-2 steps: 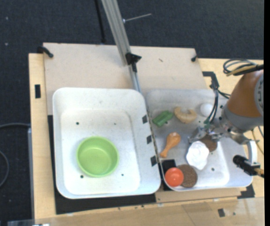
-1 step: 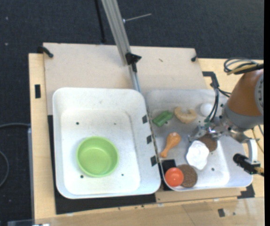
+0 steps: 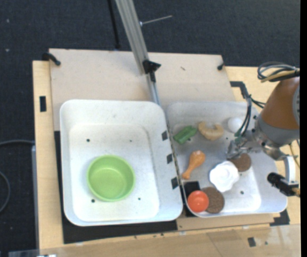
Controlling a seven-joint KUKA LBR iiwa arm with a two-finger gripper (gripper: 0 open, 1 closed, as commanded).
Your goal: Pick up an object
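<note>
Arm in from the right, tool [image 3: 238, 148] low over the right bin [image 3: 249, 202], far-right part. Can't tell if it's released or clenched; the tip is small and blurred against clutter. It sits just beside, maybe touching, a brown round object [image 3: 243, 163]; contact can't be confirmed at this slant. Nothing visibly lifted or carried, so I'd call the task early: approach or descent onto a target, grasp not shown, lift not done. Likely candidates in the right bin: the brown round object right at the tool, a white cup-like piece [image 3: 224, 176] just beside it toward the near side, a white ball [image 3: 234, 124] near the far wall. Further left: tan curved piece [image 3: 211, 130], green block [image 3: 185, 134], orange drumstick-shaped toy [image 3: 194, 163]. Near-left corner: red ball [image 3: 198, 201] touching a dark brown disc [image 3: 214, 199]. Left bin [image 3: 78, 116] holds a green bowl [image 3: 110, 178], well apart from the tool. Remaining as I read it: close on one item, lift clear of the bin. Risk: items around the tool are packed close, so it could nudge the white cup-like piece or catch two things.
</note>
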